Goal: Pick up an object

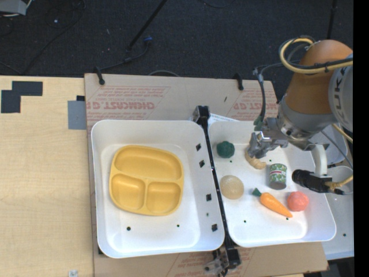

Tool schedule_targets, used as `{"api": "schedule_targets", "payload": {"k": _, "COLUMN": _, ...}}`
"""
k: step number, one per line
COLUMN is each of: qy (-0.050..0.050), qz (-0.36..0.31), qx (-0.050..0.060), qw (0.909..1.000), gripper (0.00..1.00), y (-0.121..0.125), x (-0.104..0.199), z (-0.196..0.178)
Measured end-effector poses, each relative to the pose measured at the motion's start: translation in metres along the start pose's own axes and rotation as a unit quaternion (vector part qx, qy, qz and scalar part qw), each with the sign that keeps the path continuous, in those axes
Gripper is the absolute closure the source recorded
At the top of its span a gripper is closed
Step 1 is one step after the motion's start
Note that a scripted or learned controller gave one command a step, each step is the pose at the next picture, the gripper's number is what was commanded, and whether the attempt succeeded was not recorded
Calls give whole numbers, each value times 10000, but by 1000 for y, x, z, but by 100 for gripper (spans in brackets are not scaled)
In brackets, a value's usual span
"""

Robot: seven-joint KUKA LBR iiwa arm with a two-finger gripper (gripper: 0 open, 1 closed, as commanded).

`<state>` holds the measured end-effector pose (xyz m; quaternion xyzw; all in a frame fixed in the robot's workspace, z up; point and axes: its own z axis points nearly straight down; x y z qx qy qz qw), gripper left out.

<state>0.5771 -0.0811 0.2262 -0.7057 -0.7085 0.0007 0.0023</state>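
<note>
Dark floor | wooden bench (40, 172) | cardboard (144, 100) under bins | end effector (256, 152) grip unclear, perhaps closed

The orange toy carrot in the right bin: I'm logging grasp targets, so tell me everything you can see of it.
The orange toy carrot looks like smooth plastic, a tapered body with a small dark green stub at its thick end. It lies flat on the floor of the right white bin, green end pointing up-left, tip pointing down-right toward the pink ball, which it nearly touches or touches. The gripper is apart from it.
</note>
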Motion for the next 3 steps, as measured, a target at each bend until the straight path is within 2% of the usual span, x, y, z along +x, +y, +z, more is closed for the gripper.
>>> {"api": "schedule_targets", "payload": {"k": 3, "qy": -2, "qz": -6, "qx": 10, "qw": 10000, "gripper": 100, "y": -43, "x": 149, "z": 14}}
